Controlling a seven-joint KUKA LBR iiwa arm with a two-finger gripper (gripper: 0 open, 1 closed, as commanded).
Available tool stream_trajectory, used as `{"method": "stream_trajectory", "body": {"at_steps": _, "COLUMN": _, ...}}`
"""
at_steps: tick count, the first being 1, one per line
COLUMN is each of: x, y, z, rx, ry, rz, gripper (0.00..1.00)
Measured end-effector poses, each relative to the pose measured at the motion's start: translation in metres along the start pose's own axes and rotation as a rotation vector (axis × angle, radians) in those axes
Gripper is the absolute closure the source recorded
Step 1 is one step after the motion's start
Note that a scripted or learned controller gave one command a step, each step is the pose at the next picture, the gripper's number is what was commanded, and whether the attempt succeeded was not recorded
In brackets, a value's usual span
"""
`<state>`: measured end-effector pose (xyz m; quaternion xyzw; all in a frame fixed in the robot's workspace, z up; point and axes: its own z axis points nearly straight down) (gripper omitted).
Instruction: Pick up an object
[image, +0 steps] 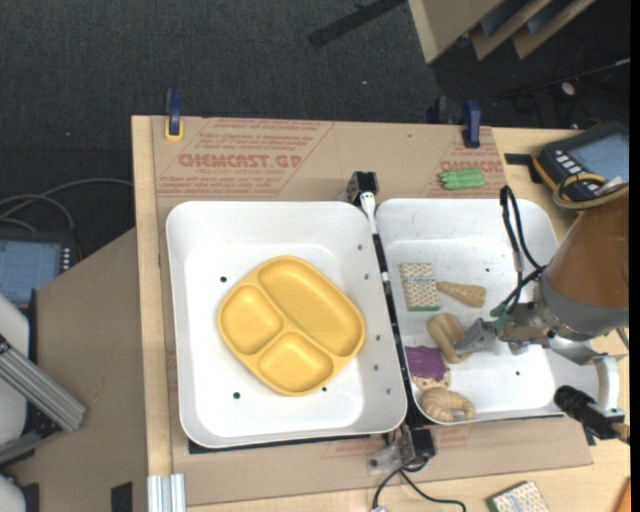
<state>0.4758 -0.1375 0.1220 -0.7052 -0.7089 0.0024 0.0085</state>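
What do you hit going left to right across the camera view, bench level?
Yellow three-compartment plastic tray in the left white bin → black divider strip between the bins → patterned rectangular card → tan cone-shaped toy → claw → grey arm.

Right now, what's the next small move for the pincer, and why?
Probably a short push down and toward the left bin, onto the tan piece. The pincer sits in the right bin right at that piece's edge, with nothing visibly between its tips. The purple item lies close below, so keep the move small.
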Motion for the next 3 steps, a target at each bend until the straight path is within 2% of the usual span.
{"method": "stream_trajectory", "body": {"at_steps": 1, "x": 0.039, "y": 0.060, "z": 0.035, "rx": -0.022, "ry": -0.008, "rz": 0.000, "gripper": 0.00}}
{"method": "stream_trajectory", "body": {"at_steps": 2, "x": 0.037, "y": 0.062, "z": 0.020, "rx": -0.034, "ry": -0.009, "rz": 0.005, "gripper": 1.00}}
{"method": "stream_trajectory", "body": {"at_steps": 3, "x": 0.106, "y": 0.137, "z": -0.070, "rx": -0.030, "ry": -0.007, "rz": -0.004, "gripper": 1.00}}
